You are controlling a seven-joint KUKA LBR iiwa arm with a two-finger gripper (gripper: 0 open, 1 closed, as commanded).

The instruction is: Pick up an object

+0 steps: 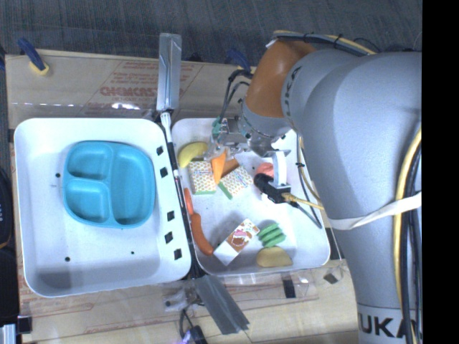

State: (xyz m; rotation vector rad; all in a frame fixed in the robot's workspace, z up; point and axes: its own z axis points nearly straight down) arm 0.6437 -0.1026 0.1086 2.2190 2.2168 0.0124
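Camera view: gripper sits low in the right bin, over the orange carrot-like piece just right of the yellow banana; can't tell how the jaws stand. Risk as I judge it: items packed tight around the banana, so the close could catch the checkered block or slip off.

My arm grey, orange band above wrist. Both bins white. Divided plate light blue. Banana yellow, carrot orange, leafy toy green, potato tan, checked box yellow-green. Table brown cardboard with red print.
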